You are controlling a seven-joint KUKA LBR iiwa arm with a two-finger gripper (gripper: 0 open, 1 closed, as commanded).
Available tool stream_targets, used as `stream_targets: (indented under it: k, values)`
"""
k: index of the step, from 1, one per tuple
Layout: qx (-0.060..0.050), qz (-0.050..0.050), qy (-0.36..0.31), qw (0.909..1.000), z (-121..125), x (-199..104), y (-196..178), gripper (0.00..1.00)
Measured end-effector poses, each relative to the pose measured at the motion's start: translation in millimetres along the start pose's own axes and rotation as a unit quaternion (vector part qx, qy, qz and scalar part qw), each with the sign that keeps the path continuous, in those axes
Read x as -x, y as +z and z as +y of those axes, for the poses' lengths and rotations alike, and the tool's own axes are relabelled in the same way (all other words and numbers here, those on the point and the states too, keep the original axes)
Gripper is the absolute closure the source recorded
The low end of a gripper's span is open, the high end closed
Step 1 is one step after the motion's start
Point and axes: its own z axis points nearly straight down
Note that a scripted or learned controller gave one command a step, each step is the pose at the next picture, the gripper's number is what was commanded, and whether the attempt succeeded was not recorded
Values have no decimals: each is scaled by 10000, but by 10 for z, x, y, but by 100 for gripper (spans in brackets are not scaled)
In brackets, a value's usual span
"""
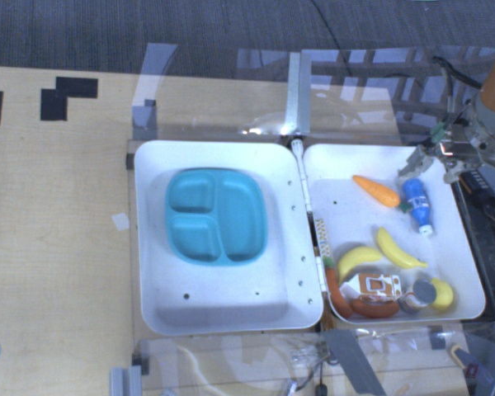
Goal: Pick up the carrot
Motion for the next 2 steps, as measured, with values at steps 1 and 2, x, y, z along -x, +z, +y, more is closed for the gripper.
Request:
stream_targets:
  k: [1, 2]
  values:
    - [29, -14, -746, 9972, 482, 188, -464, 0]
    - [-6, 36, -345, 9994, 309, 37, 1556, 0]
